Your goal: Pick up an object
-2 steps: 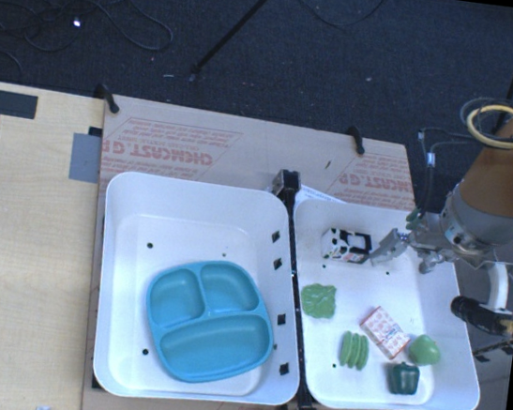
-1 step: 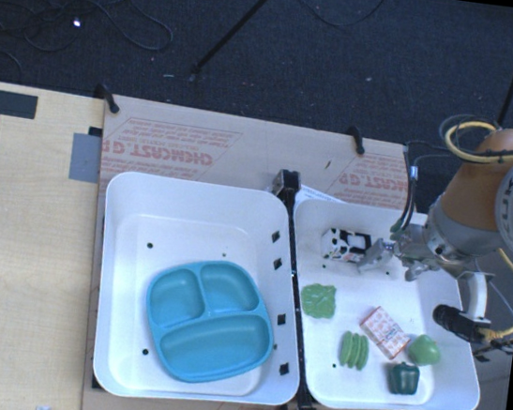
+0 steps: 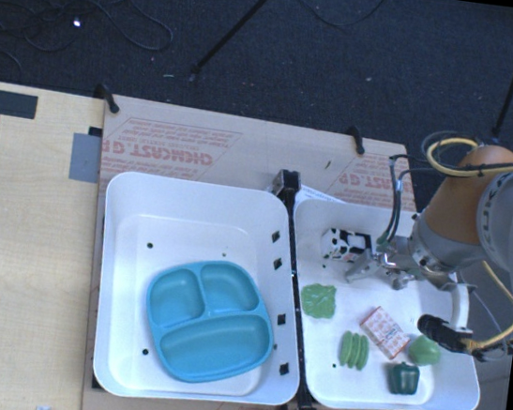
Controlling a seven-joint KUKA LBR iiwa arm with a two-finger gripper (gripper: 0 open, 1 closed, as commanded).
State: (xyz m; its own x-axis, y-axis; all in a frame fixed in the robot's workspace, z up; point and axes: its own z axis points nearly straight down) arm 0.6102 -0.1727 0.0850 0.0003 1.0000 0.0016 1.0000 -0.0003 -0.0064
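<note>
My gripper [image 3: 378, 271] hangs over the back half of the right bin [image 3: 456, 400], its fingers spread open with nothing between them. Just to its left, a black-and-white toy cow [image 3: 344, 244] lies near the bin's back wall. In front of the gripper lies a small red-and-white packet [image 3: 384, 332]. A light green leafy piece [image 3: 318, 300] sits by the bin's left wall. A green pea pod [image 3: 354, 349], a pale green round piece [image 3: 425, 351] and a dark green pepper [image 3: 403, 378] lie toward the front.
The left bin [image 3: 125, 228] holds a blue divided plate [image 3: 210, 320]. A black divider with clips [image 3: 288, 289] runs between the bins. The arm [image 3: 469, 206] comes in from the right above the right bin's back corner.
</note>
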